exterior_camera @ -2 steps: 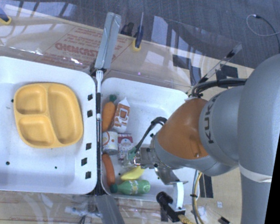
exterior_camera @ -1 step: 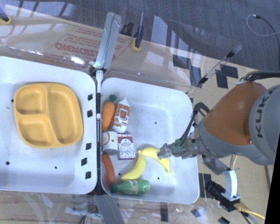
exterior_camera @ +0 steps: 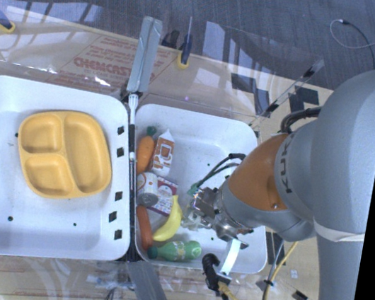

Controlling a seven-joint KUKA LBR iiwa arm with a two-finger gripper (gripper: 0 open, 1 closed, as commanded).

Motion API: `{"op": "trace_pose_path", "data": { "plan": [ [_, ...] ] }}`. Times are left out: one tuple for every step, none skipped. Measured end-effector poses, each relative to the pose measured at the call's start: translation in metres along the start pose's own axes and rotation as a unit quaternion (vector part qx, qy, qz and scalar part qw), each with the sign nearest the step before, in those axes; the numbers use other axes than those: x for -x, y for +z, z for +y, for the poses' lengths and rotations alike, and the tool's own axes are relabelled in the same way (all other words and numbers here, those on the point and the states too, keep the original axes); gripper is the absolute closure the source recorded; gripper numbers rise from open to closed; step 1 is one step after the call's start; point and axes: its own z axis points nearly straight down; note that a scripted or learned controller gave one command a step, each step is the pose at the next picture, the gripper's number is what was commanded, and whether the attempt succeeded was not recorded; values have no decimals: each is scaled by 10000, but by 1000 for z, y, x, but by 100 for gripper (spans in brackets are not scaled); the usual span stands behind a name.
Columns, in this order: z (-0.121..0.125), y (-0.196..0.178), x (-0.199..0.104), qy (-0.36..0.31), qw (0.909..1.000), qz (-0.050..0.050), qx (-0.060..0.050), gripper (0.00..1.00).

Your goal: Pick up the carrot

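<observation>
Approach step: carrot (exterior_camera: 145, 153) lies against the left wall of the right bin (exterior_camera: 199, 123), beside a small carton (exterior_camera: 164, 152); my end effector (exterior_camera: 198, 209) hovers near the banana (exterior_camera: 170, 223), aperture undeterminable, so next I shift left and descend.

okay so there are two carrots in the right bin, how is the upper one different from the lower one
The upper carrot lies near the far end of the right bin's left wall, nearly straight along it; the lower carrot sits toward the near end, slanted. The upper carrot shows its green top and lies beside a small carton; the lower carrot is partly covered by the banana. The upper one looks paler orange and plumper. Both are orange toy carrots along the left wall.
</observation>
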Motion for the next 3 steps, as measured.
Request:
{"op": "trace_pose_path", "data": {
  "plan": [
    [-1, -70, -6, -1467, 9892, -6, 27, 100],
    [-37, -97, -97, -2728, 9621, -15, 32, 100],
    [-12, -98, -63, -4511, 8925, -26, 34, 100]
  ]
}}
